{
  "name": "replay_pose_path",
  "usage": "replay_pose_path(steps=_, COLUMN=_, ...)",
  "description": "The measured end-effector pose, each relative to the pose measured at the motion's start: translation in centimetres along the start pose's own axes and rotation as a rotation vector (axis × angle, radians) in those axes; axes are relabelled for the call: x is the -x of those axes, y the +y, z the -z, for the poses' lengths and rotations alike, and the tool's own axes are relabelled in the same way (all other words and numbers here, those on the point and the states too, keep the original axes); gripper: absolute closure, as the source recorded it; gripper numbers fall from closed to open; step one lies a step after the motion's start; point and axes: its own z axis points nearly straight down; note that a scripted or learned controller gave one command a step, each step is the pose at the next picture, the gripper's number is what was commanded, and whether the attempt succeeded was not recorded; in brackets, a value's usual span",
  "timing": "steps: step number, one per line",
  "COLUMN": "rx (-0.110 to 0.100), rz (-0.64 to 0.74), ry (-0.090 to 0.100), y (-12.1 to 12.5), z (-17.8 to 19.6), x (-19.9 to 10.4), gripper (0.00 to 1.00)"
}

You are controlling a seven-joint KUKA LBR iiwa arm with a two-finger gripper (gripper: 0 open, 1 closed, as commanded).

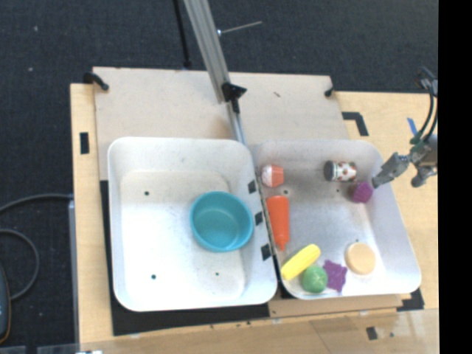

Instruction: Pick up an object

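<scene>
Fingers [386,169] hover just beside the purple ball [361,192], their state unclear; likely light, smooth, roll-prone, best pinched across its middle.

The arm [422,153] is cut off at the right edge, so just its grey tip reaches over the right bin's [398,227] rim, too small to tell the fingers. The purple toy [336,275] is partly hidden behind the green ball [315,279]. The small can's [341,171] label is too blurred to read.
</scene>
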Motion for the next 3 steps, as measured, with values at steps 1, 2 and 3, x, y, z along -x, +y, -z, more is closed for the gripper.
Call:
replay_pose_path(steps=1, rx=0.000, rz=0.000, ry=0.000, y=0.0, z=0.0, x=0.0, gripper=0.00)
replay_pose_path(steps=2, rx=-0.005, rz=0.001, ry=0.001, y=0.7, z=-5.3, x=-0.6, gripper=0.00)
replay_pose_path(steps=3, rx=-0.006, rz=-0.002, ry=0.001, y=1.4, z=-11.2, x=-0.8, gripper=0.00)
